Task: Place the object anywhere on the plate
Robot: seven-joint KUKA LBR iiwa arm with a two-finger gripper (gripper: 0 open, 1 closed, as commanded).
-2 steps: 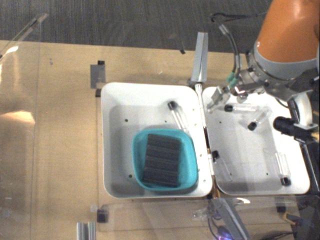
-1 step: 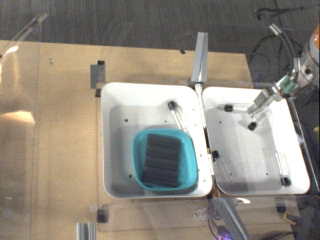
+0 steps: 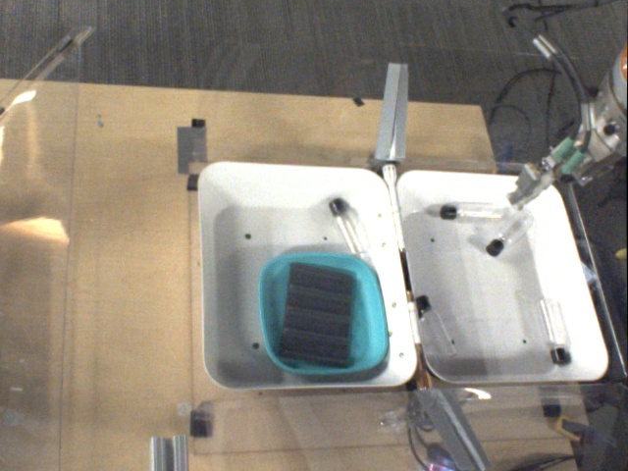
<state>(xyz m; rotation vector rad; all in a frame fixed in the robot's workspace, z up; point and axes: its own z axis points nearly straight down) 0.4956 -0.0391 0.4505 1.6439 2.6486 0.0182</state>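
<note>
Robot hand (image 3: pixel 525 189), grip state unclear, hovers with the clear tube (image 3: pixel 508 232) just toward seven o'clock, plate (image 3: pixel 273 281) well beyond.

You see the arm (image 3: pixel 610 116) cut off by the right edge, the claw (image 3: pixel 525 190) too small to judge, and the table (image 3: pixel 98 263) cropped at left.

From my seat, the teal plate (image 3: pixel 371 302) is nearly covered by the dark ridged block (image 3: pixel 317 312); I see bare rim only around it. A clear tube (image 3: pixel 348 226) lies just behind the plate.
</note>
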